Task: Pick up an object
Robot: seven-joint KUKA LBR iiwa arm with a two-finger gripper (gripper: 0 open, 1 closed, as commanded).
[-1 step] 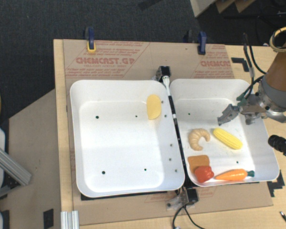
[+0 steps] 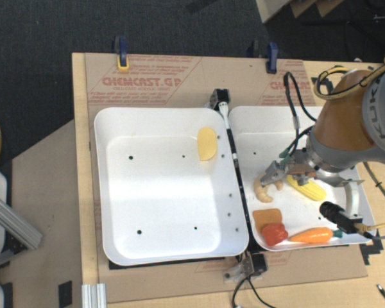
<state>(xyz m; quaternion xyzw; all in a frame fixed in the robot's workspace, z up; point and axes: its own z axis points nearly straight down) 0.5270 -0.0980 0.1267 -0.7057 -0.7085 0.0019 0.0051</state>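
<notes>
- Pale tan curved piece [image 2: 264,191], shaped like a cashew or prawn, lies in the right white bin [image 2: 256,133], on the floor near that bin's left wall, about halfway down.
- Two-finger gripper [image 2: 274,177] sits just above and slightly right of the tan piece. Grey metal tip is right beside the piece's upper end; actual contact cannot be made out.
- Cannot tell whether the gripper is spread or pressed together; the tip is small and in shadow. Nothing visibly pinched in it.
- Grey arm with the orange band [image 2: 346,117] comes in from the right and bends down over the right bin's middle.
- Yellow corn cob [image 2: 308,188] lies just right of the gripper tip, tilted, partly under the wrist. Close to the tan piece but apart from it.
- Orange-brown square block [image 2: 267,217] sits below the tan piece, near but apart from it.
- Red round tomato-like thing [image 2: 275,234] touches the block's lower edge, at the bin's near left corner.
- Orange carrot with green stub [image 2: 312,236] lies along the near wall, its tip just beside the red thing.
- Left white bin [image 2: 160,197]: one pale yellow oval piece [image 2: 207,144], upper right area, close to the wall shared with the right bin.
- Both bins rest on a brown board with red print [image 2: 179,76], with two blue clamps [image 2: 121,45] along its far edge.
</notes>
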